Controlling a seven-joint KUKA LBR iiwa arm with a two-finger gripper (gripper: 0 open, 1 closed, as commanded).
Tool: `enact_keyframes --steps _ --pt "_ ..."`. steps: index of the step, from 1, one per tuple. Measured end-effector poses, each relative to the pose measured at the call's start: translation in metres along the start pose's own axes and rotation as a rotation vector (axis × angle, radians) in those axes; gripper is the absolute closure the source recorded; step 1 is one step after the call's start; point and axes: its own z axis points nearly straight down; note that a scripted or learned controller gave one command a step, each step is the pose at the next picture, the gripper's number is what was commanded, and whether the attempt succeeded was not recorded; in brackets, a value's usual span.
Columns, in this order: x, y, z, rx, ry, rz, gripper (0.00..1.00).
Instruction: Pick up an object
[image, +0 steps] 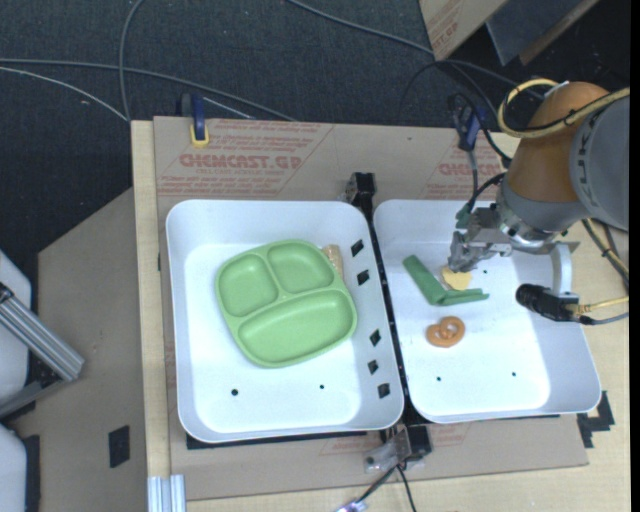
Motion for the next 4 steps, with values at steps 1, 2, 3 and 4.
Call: enact_keyframes --steps 1,2,3,4 --pt "0.007 0.008 -0.049 -0.005 -0.002 -0.002 1.0" --pt "0.002 0.017 -0.1 -0.007 -0.002 -0.001 1.0" --pt "0.002 0.019 -0.137 -0.005 -0.002 -0.001 1.0" --pt "0.046 0.017 -0.124 0.003 0.001 -0.005 1.0"
